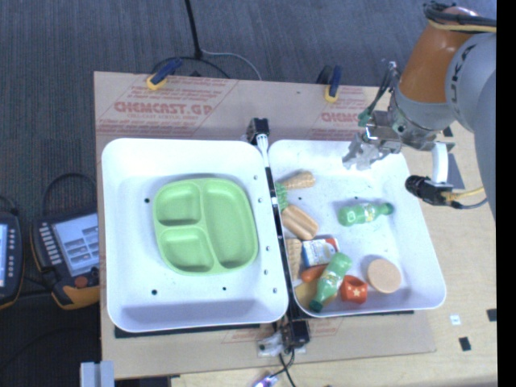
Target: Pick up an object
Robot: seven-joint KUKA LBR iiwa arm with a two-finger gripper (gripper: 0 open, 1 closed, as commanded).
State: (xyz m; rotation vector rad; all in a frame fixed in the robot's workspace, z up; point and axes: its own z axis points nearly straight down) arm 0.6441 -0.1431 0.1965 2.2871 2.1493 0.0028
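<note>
Green plastic bottle (364,213) lies on its side mid right bin (419,240), likely light, stiff and slick; grasp across its body. Gripper (360,156) hovers above; finger spacing cannot be told.

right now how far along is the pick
Done: the arm has reached over the right bin, its gripper above that bin's far edge. In hand: nothing visible between the fingers. Left: descending and grasping; the green bottle, hot dog and other toys lie in the bin.
</note>
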